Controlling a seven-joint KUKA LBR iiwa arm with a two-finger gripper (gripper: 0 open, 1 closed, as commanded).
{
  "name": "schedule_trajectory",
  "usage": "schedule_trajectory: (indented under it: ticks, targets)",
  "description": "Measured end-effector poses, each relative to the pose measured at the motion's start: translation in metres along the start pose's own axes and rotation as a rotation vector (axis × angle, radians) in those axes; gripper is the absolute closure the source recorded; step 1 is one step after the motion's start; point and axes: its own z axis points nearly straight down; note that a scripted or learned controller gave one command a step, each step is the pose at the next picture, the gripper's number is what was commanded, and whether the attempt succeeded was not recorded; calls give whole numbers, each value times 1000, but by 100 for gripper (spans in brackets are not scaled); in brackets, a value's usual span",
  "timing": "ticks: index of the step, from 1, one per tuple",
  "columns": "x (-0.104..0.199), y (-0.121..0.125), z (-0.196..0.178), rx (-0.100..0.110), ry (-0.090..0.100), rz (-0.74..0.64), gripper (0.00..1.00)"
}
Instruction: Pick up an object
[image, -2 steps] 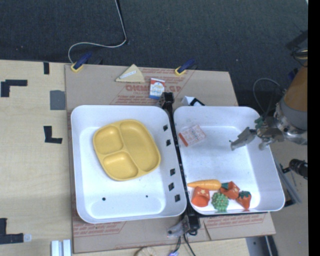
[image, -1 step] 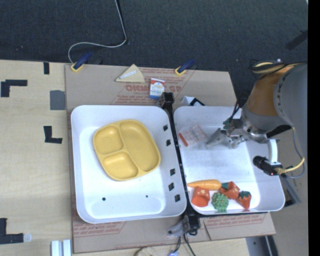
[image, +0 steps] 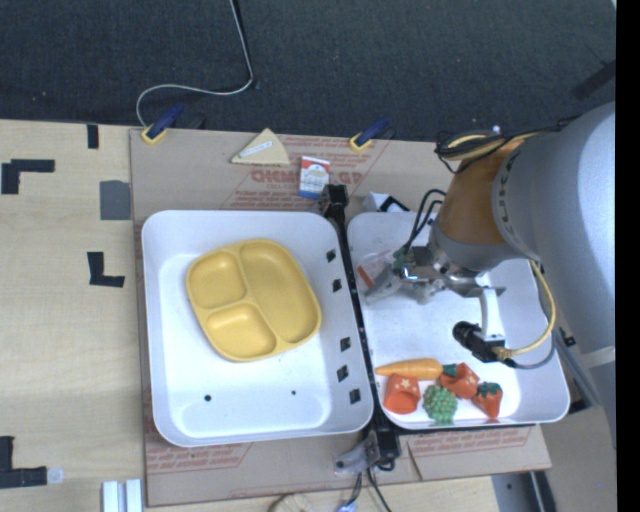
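Camera view from above has the two shallow white bins side by side on the bench. Left bin (image: 170, 400) holds a yellow plastic plate with three compartments (image: 252, 298), sitting toward the upper middle. Right bin (image: 530, 405) has the toy food bunched along its near edge: an orange plastic carrot (image: 408, 369), a red pepper-like piece (image: 401, 396) just below it, a green broccoli-looking cluster (image: 439, 402), and two red strawberry-ish bits (image: 460, 379) (image: 488, 397) beside that. The grey arm's two-finger gripper (image: 385, 282) is down in the upper left of the right bin, well apart from the food. Honestly can't tell how it's set, too blurry.
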Motion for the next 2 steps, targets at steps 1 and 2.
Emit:
schedule_trajectory:
  ticks: [1,2]
  targets:
    - [-3,65,1,-1,-1,0,0]
    - [-3,65,-9,1,-3,-1,100]
